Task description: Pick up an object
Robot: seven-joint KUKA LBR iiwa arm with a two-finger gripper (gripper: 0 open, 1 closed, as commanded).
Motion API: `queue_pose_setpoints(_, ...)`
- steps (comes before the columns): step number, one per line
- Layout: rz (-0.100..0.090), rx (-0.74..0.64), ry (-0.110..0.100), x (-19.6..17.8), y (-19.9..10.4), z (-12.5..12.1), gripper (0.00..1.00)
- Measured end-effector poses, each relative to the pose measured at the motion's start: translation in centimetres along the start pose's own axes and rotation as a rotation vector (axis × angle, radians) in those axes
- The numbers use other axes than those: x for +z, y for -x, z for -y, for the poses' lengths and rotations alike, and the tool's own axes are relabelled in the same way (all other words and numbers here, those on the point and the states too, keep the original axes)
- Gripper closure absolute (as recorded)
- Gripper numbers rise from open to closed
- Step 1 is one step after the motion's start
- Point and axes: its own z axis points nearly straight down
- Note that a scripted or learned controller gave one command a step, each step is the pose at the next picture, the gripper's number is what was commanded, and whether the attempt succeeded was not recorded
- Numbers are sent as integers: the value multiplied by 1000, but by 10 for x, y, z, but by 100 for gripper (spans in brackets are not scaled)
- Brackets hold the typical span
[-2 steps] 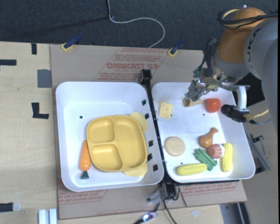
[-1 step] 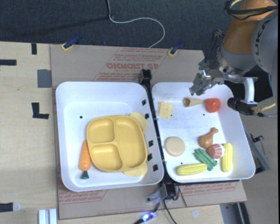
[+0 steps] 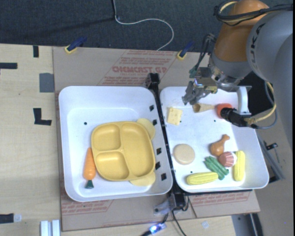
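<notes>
My gripper (image 3: 191, 98) hangs over the back left part of the right bin (image 3: 258, 146), open, with nothing between its fingers. Just below and left of it lies a pale yellow cheese slice (image 3: 174, 116). To its right are a small tan wedge (image 3: 202, 107) and a red-orange piece (image 3: 224, 110). Further forward in this bin lie a round beige bun (image 3: 184, 154), a chicken drumstick (image 3: 219, 144), green beans (image 3: 215, 165), a pinkish piece (image 3: 227, 158), an upright corn cob (image 3: 240, 165) and a yellow cob (image 3: 202, 178).
The left bin (image 3: 71, 132) holds a yellow divided plate (image 3: 123, 150) lying on yellow discs, and a carrot (image 3: 89, 165) on its left. A black divider (image 3: 162, 132) separates the bins. The arm (image 3: 246, 38) fills the upper right.
</notes>
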Motion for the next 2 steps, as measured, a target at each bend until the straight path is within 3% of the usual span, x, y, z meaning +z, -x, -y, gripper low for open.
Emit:
queue_pose_setpoints(1, 0, 1, -1, -4, -45, 35, 100)
queue_pose_setpoints(2, 2, 4, -1, 5, -55, 41, 100)
